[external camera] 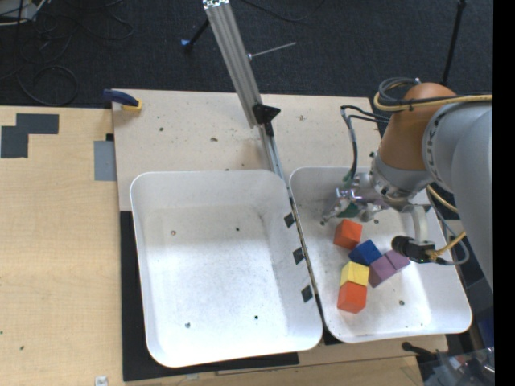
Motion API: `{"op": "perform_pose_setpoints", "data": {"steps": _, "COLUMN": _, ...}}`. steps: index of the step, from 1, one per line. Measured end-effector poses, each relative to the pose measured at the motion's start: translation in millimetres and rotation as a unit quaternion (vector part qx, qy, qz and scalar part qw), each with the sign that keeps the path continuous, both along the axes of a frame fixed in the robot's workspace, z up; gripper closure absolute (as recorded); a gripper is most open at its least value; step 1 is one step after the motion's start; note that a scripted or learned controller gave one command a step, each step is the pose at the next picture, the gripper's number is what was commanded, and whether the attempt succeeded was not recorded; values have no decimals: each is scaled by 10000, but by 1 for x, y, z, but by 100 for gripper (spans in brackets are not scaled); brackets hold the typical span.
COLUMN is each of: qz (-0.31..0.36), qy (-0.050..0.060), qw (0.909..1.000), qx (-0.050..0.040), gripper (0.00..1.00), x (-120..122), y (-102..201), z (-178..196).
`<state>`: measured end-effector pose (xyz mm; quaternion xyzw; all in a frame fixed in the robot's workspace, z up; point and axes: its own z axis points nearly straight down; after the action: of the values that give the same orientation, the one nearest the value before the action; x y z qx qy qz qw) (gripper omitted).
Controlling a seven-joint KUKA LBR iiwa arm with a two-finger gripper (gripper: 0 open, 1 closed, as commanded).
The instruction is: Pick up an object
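Several blocks lie in the right bin (447, 325): an orange block (348, 234), a blue block (365, 252), a yellow block (354, 274), a purple block (387, 266) and a second orange block (352, 297). My gripper (352, 202) is low in the bin's far part, just above the first orange block. A small green thing (347, 211) shows right at the gripper's tip, partly hidden by it. The grey arm with its orange band (418, 131) comes in from the right.
The left bin (217, 296) lies beside the right one, with black clips (298, 256) along their shared edge. A slanted aluminium post (237, 55) rises behind the bins. A small blue and yellow tool (122, 99) rests at the bench's far left corner.
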<state>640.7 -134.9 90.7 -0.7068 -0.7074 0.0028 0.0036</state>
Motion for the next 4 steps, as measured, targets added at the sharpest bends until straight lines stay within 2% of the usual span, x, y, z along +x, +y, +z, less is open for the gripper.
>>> {"op": "perform_pose_setpoints", "data": {"steps": 1, "qz": -5, "qy": -20, "qw": 10000, "qx": 0, "gripper": 100, "x": 1, "y": -1, "z": 13}}
{"op": "perform_pose_setpoints", "data": {"steps": 2, "qz": -3, "qy": -49, "qw": 10000, "qx": -5, "gripper": 100, "x": 5, "y": -2, "z": 56}}
{"op": "perform_pose_setpoints", "data": {"steps": 3, "qz": 2, "qy": -64, "qw": 10000, "qx": -10, "gripper": 100, "x": 13, "y": -4, "z": 117}}
{"op": "perform_pose_setpoints", "data": {"steps": 4, "qz": 10, "qy": -55, "qw": 10000, "qx": -5, "gripper": 100, "x": 8, "y": 4, "z": 167}}
